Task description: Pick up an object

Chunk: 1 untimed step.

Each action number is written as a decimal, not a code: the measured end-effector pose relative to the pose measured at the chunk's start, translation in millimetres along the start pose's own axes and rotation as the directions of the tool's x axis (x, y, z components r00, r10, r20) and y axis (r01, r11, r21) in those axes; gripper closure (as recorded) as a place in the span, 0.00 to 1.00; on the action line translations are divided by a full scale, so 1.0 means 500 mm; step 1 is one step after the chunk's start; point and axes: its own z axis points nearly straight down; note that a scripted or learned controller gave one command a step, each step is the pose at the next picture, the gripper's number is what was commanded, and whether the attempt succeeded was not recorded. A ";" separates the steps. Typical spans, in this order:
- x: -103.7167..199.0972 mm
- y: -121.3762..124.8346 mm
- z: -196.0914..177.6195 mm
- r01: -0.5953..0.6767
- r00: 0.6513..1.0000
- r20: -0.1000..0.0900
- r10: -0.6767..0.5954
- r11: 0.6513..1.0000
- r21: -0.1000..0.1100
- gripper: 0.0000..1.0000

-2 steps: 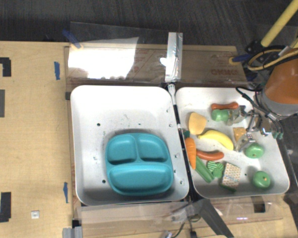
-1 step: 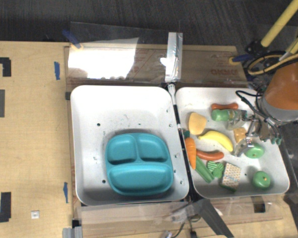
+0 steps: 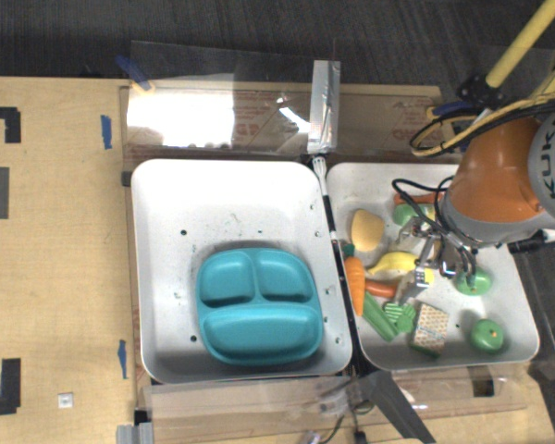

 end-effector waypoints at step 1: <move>0.041 0.039 -0.001 -0.001 1.000 0.002 0.001 1.000 0.003 0.00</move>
